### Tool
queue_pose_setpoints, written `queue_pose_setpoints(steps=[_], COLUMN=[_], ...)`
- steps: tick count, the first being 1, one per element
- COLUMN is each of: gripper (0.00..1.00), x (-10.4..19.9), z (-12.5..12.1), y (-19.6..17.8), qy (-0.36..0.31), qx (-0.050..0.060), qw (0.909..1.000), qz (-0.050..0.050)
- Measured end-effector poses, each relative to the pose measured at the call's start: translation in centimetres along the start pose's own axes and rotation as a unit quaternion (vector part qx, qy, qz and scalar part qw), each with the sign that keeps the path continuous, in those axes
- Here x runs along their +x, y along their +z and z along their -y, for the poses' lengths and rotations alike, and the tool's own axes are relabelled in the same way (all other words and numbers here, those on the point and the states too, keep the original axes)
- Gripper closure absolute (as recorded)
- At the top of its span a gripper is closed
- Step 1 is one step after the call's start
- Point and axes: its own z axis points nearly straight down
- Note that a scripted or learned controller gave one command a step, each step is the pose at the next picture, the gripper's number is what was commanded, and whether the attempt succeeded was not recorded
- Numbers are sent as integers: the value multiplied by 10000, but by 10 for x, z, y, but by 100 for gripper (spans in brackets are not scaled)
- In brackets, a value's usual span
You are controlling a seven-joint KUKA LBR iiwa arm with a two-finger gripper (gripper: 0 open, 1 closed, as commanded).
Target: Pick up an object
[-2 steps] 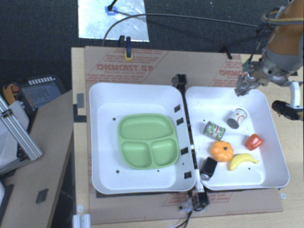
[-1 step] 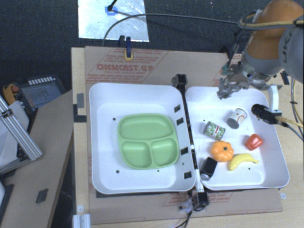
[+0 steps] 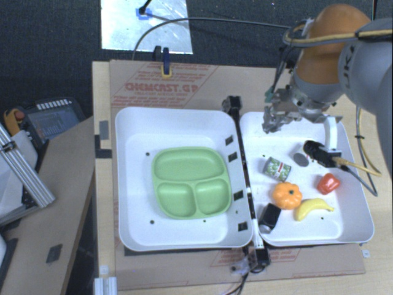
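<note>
Left bin: on your desk (image 3: 102,97), the shallow white left bin (image 3: 132,165) holds one pale green plastic plate with three compartments (image 3: 187,183).
Right bin: the white right bin (image 3: 356,226) holds a green-and-white can (image 3: 277,168), an orange toy pumpkin (image 3: 287,195), a yellow toy banana (image 3: 313,208), a red toy pepper (image 3: 328,183) and a black block (image 3: 269,215).
Edges: the black block lies by the left wall, near the front.
Open room: the far strip of the right bin's floor is bare.
Jaws: above that bin's far left corner, apart from every object; you cannot tell whether they are spread or pressed together.

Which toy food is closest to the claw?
The green can, lying nearest below the claw; the orange pumpkin, banana and red pepper lie farther away.
</note>
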Motion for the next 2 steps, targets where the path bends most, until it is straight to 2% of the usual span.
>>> queue_pose_setpoints(steps=[1, 2], gripper=[100, 100], x=[50, 95], z=[10, 36], y=[7, -1], qy=[-3, -3], qx=[1, 2], qw=[10000, 10000], qz=[0, -2])
